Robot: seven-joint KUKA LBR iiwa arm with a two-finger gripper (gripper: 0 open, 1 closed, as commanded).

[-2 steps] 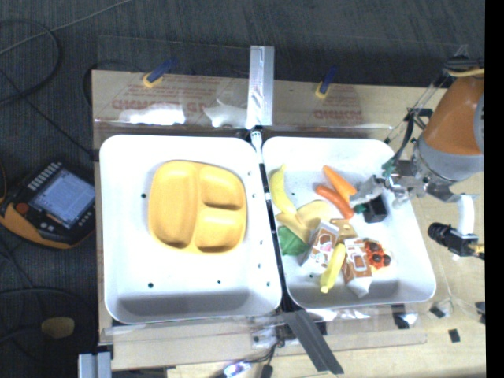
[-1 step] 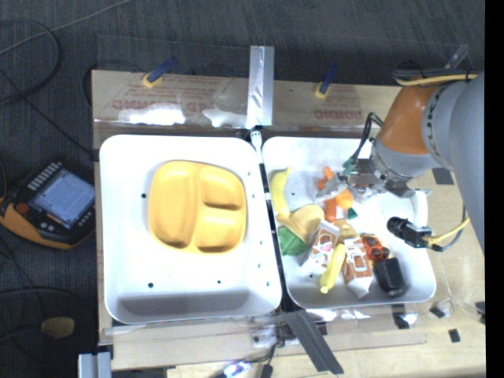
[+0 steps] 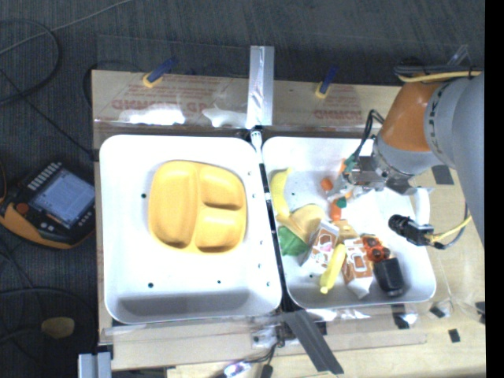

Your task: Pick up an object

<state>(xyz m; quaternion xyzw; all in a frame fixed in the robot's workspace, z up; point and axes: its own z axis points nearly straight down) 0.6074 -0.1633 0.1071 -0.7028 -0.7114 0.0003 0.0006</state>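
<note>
Nearest you, along the front wall of the right bin [image 3: 425, 294], sits a crowd of small things: a black block [image 3: 388, 275], 2 small printed cartons [image 3: 356, 260], and a thin yellow stick [image 3: 332, 268] leaning across them. They lie heaped toward this lower side, so any pick here means working in a pile. A banana [image 3: 278, 192] lies against the bin's left wall, with a green piece [image 3: 291, 242] just below it.

The gripper [image 3: 356, 173] hangs over the upper part of that bin, near a few small orange bits [image 3: 327, 185]. You cannot tell from this angle how it is set, and nothing is visibly held.

The left bin [image 3: 118, 290] carries 1 yellow divided tray [image 3: 197, 205], lying flat at its middle, well apart from the arm.
</note>
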